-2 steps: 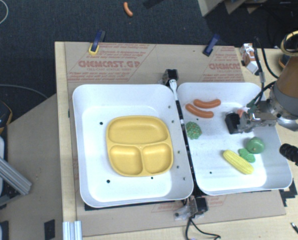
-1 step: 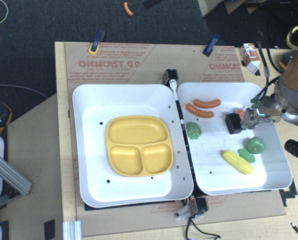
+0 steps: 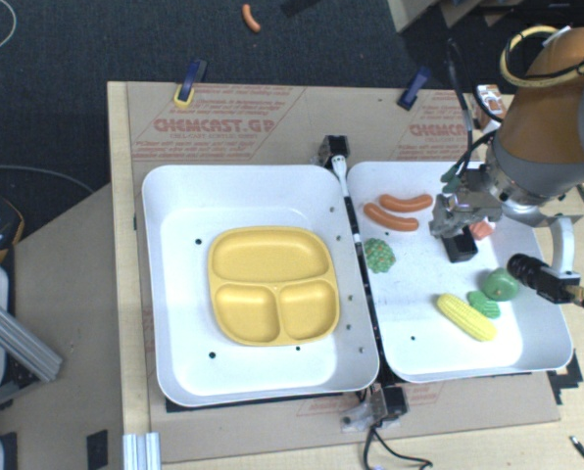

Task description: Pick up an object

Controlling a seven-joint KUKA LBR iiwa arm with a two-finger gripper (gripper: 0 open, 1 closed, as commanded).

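Hidden parts: the arm (image 3: 547, 96) comes in from the right and covers the upper right corner of the right bin (image 3: 410, 346); its top is cut off by the frame edge.
Hard to see: a small red-orange thing (image 3: 482, 230) shows just beside the tool, half covered by it; I cannot say what it is.
Tool: the tool (image 3: 459, 235) hangs low over the upper middle of the right bin, with its dark tip pointing down at the bin floor.
Tool opening: the fingers are seen from above as one dark block, so I cannot tell how far they are open, and I cannot tell if something is between them.
Sausages: two orange-red sausages (image 3: 398, 211) lie side by side in the upper left part of the right bin, just left of the tool and apart from it.
Broccoli: a green broccoli piece (image 3: 378, 256) lies near the left wall of the right bin, below the sausages.
Corn: a yellow corn cob (image 3: 465, 316) lies tilted in the lower right part of the right bin, touching a green vegetable (image 3: 498, 285) at its upper right end.
Left bin: the left bin (image 3: 174, 292) holds a yellow plate (image 3: 272, 284) with three compartments, lying flat in the middle.
Desk: the desk (image 3: 233, 116) under both bins is brown board with red print.
Floor: a small orange thing (image 3: 251, 17) lies on the dark floor above the desk.
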